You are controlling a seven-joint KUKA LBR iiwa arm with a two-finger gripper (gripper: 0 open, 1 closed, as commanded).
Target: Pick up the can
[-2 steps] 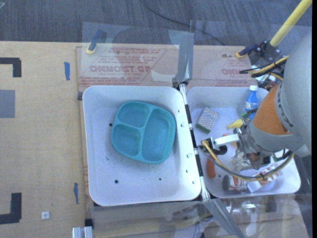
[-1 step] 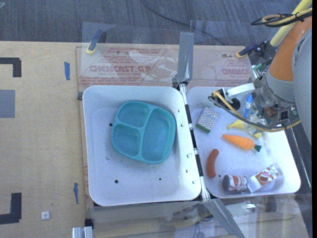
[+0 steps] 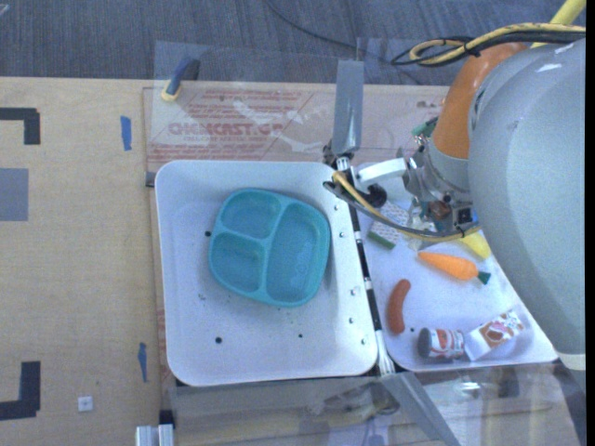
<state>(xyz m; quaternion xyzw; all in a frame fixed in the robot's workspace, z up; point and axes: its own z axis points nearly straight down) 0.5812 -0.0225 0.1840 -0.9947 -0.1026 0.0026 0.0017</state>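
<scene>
I'm seeing two white bins (image 3: 186, 342) sitting on the wooden table (image 3: 74, 277), grey carpet lying beyond. The can (image 3: 440, 343) is lying near-right. I can't tell the claw's (image 3: 437, 214) state.

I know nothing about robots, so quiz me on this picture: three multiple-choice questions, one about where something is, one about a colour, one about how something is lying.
1. Where is the divided plate?
A. in the left bin
B. in the right bin
C. on the floor

2. What colour is the carrot?
A. purple
B. orange
C. white

3. How is the can resting?
A. standing upright
B. lying on its side
C. balanced on the plate

Answers:
1. A, the teal plate sits inside the left bin.
2. B, the carrot is orange with a green tip, in the right bin.
3. B, the can lies lengthwise on the bin floor near the front edge, beside the sausage.
</scene>
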